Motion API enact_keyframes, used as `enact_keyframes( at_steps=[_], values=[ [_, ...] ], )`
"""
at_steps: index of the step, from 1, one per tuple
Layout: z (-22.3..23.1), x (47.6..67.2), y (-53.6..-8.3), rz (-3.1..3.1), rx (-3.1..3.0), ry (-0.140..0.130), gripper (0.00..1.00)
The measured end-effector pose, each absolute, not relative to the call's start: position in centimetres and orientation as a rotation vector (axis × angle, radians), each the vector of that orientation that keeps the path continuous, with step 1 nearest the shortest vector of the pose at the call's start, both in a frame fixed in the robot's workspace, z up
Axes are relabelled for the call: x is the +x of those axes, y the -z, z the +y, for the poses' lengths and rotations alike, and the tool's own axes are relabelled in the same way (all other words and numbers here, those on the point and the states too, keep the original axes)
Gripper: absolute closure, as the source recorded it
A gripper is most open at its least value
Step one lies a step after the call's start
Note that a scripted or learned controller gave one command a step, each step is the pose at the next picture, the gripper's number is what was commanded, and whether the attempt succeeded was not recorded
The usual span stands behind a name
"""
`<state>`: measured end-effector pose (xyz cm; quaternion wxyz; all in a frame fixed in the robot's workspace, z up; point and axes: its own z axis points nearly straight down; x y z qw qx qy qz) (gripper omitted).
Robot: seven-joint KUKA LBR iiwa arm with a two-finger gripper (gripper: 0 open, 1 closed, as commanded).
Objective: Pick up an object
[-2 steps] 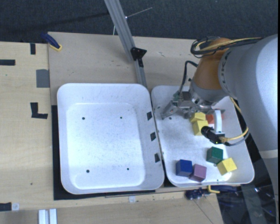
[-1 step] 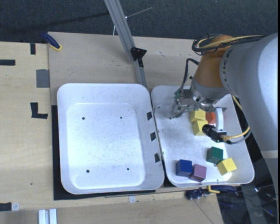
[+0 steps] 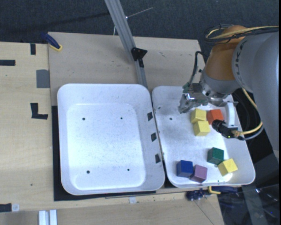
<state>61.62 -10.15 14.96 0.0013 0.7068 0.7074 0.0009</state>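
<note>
I can't tell the end effector's (image 3: pixel 191 101) finger state; it hangs over the right bin's (image 3: pixel 175 139) far edge, so I'd centre over the nearest yellow cube (image 3: pixel 198 115) before descending.

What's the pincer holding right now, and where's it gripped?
Cannot tell. The pincer hangs over the right bin beside two yellow blocks and an orange block; no block visibly sits in it.
</note>
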Motion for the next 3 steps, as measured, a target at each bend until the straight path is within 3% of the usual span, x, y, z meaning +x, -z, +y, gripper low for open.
enact_keyframes(
  at_steps=[2,3],
  values=[
    [-8.1,62.7,-25.6,2.222,2.215,-0.006,1.00],
    [-3.2,60.9,-24.3,2.230,2.218,0.002,1.00]
  ],
)
